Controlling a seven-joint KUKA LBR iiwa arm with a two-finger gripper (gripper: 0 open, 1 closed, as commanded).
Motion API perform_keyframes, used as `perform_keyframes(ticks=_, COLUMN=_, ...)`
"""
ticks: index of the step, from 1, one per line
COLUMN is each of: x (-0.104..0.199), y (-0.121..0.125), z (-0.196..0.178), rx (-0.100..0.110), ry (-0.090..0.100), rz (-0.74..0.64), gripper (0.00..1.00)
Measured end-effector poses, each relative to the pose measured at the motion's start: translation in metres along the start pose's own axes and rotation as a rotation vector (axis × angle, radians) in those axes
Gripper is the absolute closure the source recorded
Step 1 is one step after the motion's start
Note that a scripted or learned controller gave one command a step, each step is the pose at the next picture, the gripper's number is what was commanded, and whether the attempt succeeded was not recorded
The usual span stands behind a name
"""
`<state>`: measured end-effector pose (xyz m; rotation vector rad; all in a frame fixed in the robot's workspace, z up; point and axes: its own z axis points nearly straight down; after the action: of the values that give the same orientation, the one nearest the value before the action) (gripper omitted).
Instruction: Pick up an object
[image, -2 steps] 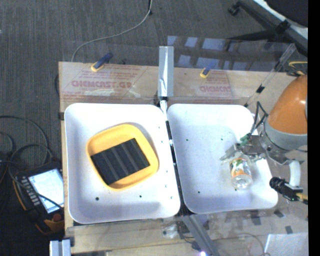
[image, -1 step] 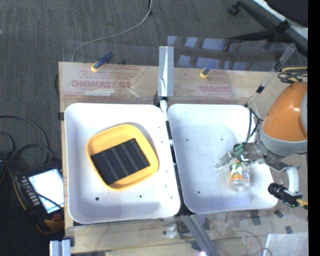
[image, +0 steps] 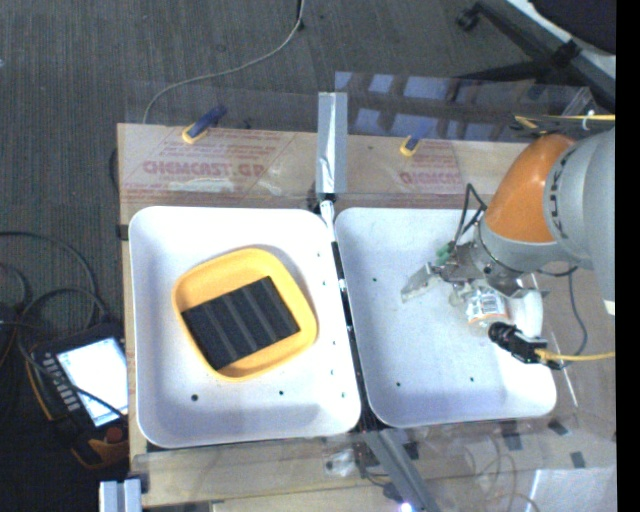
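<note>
gripper (image: 418, 285) over right bin (image: 400, 350) — yellow tray (image: 205, 290) in left bin (image: 160, 400)

Red print "CHEMCAST GP" on brown protective sheet (image: 215, 168) behind left bin, reversed, partly under clear film. Similar red print on sheet (image: 432, 177) behind right bin, too faint to read.

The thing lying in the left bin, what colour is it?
The object is yellow around its rim, with a black ribbed panel in the middle, seen in the camera view.
</note>
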<state>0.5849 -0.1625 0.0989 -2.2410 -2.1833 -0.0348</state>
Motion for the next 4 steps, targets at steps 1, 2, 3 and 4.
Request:
perform_keyframes(ticks=1, x=-0.016, y=0.001, z=-0.02, rx=0.009, ry=0.016, rz=0.017, gripper=0.0)
perform_keyframes(ticks=2, x=-0.014, y=0.006, z=-0.013, rx=0.004, ry=0.012, rz=-0.053, gripper=0.0)
perform_keyframes(ticks=3, x=-0.015, y=0.009, z=-0.012, rx=0.004, ry=0.011, rz=-0.084, gripper=0.0)
perform_keyframes(ticks=4, x=-0.009, y=0.031, z=-0.081, rx=0.011, ry=-0.025, rz=0.046, gripper=0.0)
